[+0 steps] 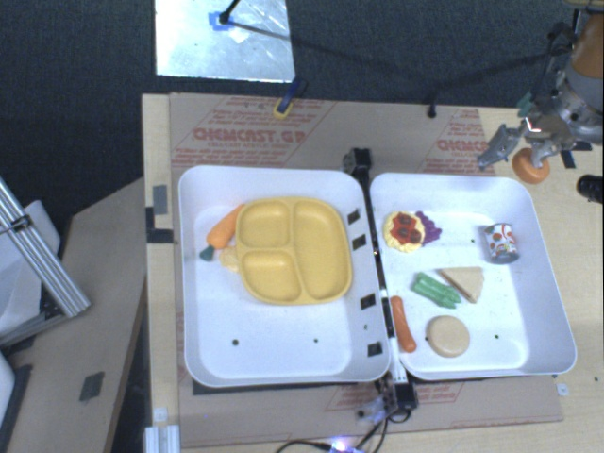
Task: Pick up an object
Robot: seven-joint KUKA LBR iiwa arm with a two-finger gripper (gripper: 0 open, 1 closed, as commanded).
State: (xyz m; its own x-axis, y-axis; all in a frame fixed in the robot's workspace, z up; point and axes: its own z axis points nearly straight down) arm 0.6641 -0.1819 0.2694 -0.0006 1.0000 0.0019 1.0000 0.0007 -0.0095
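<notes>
Parked at the upper right of the frame, gripper (517, 155) just outside the far edge of the right bin (552, 300), clear of everything below. Spread or pressed together? Cannot tell from this angle. Nothing pinched that can be made out.

Down in the right bin, plenty to choose from, all lying apart with room around each: small can (501, 242) closest to the gripper, sandwich wedge (463, 281) touching a green vegetable (436, 290), tan bun (447, 336), sausage (402, 324) against the bin's left wall, yellow disc with red topping (404, 231).

Over in the left bin (198, 347), yellow divided plate (288, 250) with a carrot (225, 226) tucked against its upper-left rim, awkward to reach.

Likely still lining up; no pick begun yet.
</notes>
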